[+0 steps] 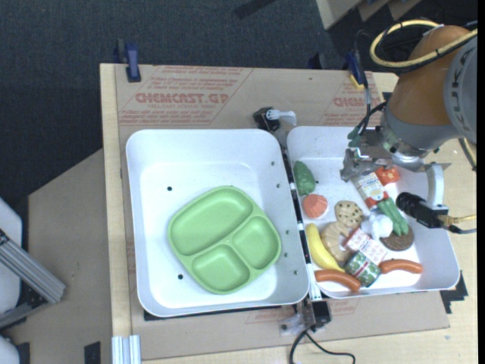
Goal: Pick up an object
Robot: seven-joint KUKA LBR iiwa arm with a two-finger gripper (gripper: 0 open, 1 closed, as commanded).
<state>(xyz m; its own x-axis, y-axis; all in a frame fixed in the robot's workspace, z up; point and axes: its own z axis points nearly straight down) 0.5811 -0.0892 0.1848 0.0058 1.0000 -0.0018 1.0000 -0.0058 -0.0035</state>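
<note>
The right white bin (326, 141) holds a pile of toy food. In it lie a green pepper (304, 177), an orange-pink slice (314, 205), a speckled cookie (348, 213), a banana (320, 250), a green can (364, 268), two sausages (337, 280) (402, 265), a dark donut (398, 240) and a small bottle with a red cap (373, 186). My gripper (358, 164) hangs low over the bin's far part, just above and left of the bottle. The wrist hides its tips, and nothing visibly hangs from it.
The left white bin (151, 165) bears a green divided plate (222, 238). A small black-and-white fitting (271, 117) sits on the cardboard between the bins' far corners. The grey and orange arm (428, 74) and its yellow cable cover the far right.
</note>
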